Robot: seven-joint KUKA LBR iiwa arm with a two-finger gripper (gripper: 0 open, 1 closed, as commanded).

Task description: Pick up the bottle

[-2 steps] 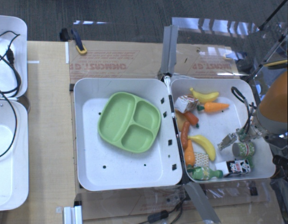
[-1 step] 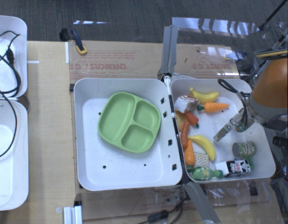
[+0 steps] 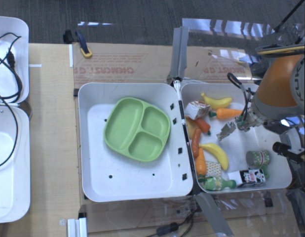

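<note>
Gripper (image 3: 226,131): over right bin (image 3: 278,180), fingers spread, holding nothing, between two bananas. Bottle (image 3: 217,183): green, lying on its side at the near edge of that bin, beside carrots (image 3: 200,163). Left bin (image 3: 91,147): one green divided plate (image 3: 137,129).

Dark grey carpet floor (image 3: 142,9) behind a cardboard-covered wooden bench (image 3: 49,132)

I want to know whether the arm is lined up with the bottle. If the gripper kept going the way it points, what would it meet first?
Probably not the bottle. The gripper points down-left, toward the banana and bare bin floor; depth is unclear.
</note>
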